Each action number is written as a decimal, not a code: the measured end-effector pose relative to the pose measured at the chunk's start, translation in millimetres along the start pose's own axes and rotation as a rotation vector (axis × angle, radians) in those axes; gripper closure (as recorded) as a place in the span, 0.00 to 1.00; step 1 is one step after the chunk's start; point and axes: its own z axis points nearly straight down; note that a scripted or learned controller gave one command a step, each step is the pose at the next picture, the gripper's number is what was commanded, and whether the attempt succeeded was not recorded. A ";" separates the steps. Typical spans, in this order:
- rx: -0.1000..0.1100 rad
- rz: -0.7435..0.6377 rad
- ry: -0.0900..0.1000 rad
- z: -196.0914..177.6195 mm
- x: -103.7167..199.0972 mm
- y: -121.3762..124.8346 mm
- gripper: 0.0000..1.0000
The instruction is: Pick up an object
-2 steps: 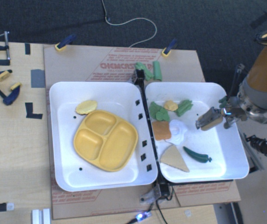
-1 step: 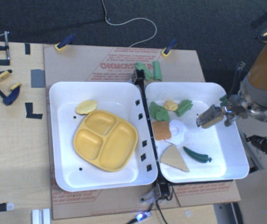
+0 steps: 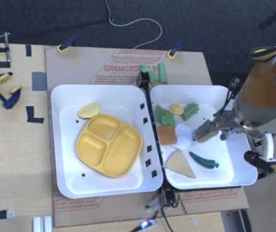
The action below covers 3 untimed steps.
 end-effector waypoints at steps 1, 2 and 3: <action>0.000 0.000 0.000 63.5 6.1 -4.7 0.00; -0.012 0.002 -0.002 103.6 6.2 -2.4 0.00; -0.016 0.000 -0.004 94.4 7.2 -2.1 1.00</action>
